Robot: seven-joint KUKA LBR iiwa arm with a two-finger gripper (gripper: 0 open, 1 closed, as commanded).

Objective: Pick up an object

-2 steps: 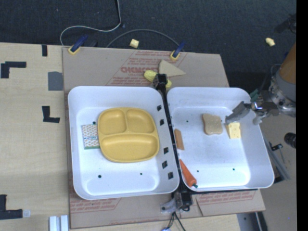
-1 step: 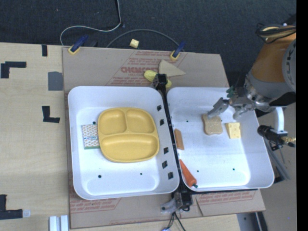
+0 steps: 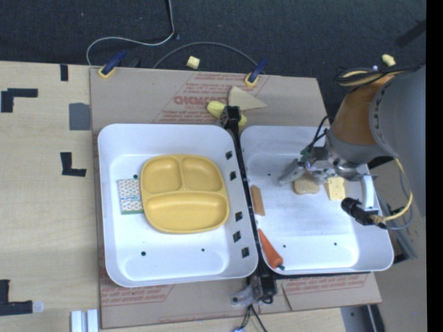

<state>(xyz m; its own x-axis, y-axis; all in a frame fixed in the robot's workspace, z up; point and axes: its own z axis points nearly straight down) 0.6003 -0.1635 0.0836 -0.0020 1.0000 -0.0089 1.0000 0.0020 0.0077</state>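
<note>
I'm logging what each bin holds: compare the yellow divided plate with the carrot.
The yellow divided plate is broad and fills much of the left bin; the carrot is small, slim and orange. The plate lies near its bin's centre; the carrot lies by the right bin's lower left edge. Both lie flat, apart from the claw.

A pale wooden bench [image 3: 41,206] carries a brown cardboard sheet [image 3: 201,95], and on that sheet sit two shallow white bins side by side, left bin [image 3: 118,254] and right bin [image 3: 325,254], edges touching. Blue-and-yellow clamps [image 3: 111,66] pin the sheet's far edge, and black tape marks [image 3: 69,163] dot the bare wood on the left.
</note>
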